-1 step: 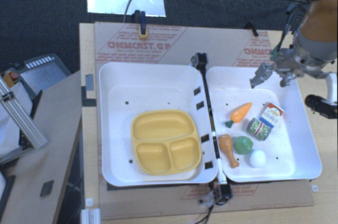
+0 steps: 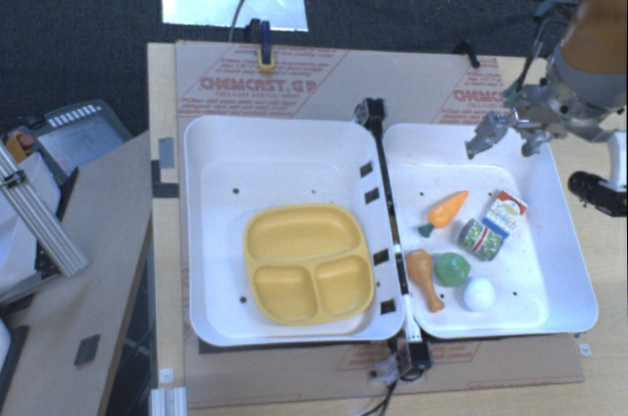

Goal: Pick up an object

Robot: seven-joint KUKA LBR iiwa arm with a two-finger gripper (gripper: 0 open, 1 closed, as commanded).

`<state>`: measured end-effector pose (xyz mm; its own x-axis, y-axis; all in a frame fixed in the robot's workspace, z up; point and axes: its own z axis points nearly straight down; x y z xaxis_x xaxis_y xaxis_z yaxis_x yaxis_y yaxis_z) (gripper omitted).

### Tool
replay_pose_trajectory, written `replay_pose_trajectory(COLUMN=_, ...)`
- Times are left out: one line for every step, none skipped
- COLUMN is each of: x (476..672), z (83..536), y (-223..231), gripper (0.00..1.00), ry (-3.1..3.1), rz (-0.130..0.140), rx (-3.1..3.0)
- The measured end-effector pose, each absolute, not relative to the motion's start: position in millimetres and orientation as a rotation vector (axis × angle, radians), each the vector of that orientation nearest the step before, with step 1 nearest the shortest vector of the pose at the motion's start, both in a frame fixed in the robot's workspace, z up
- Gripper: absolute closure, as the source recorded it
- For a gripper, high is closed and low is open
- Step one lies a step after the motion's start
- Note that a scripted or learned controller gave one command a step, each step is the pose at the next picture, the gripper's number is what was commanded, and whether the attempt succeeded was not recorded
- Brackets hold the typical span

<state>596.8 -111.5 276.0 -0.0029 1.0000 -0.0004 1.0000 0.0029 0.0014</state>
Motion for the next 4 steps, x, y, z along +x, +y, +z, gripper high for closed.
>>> replay_pose_trajectory(x=602.2, z=216, y=-114, gripper=0.0, ry=2.223, rz=-0.001, rx=2.221)
replay_pose_trajectory(x=600.1, z=169, y=-105, gripper=0.0, ry=2.223, rz=-0.001, rx=2.221)
replay_pose_trajectory(x=604.5, z=126, y=-107, gripper=0.0, ry=2.223, rz=-0.002, rx=2.222)
replay_pose_trajectory(x=605.9, z=140, y=-107, gripper=1.0, ry=2.219, rz=0.003, rx=2.218)
